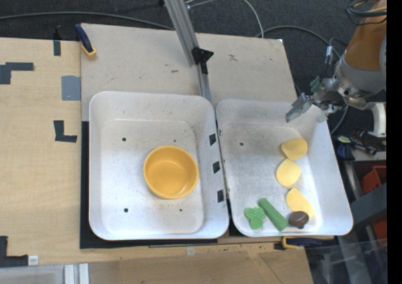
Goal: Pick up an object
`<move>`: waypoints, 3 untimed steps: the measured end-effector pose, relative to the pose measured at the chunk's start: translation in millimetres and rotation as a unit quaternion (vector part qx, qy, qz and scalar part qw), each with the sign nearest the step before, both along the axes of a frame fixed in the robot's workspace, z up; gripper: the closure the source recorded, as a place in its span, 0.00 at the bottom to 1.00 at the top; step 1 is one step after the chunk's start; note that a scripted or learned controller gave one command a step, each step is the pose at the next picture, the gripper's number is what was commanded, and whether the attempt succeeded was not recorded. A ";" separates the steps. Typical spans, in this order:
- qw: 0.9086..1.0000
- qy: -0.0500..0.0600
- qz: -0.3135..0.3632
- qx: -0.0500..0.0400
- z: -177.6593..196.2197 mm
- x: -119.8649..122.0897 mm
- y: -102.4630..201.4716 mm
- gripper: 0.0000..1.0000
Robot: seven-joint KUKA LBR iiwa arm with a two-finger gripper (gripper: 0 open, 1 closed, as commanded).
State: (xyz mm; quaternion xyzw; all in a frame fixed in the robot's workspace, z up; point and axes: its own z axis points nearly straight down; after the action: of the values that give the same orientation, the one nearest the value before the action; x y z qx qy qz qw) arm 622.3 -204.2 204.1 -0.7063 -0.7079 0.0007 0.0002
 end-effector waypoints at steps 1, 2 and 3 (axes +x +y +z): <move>1.000 0.000 0.000 0.000 0.0 0.0 -0.1 0.00; 1.000 0.002 0.000 0.000 -43.6 0.6 -0.4 0.00; 1.000 0.002 0.000 0.000 -87.6 -1.3 3.0 0.00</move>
State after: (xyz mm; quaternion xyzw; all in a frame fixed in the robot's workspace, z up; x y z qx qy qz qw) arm 621.0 -201.2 116.5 -0.7063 -0.7079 0.0020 0.0022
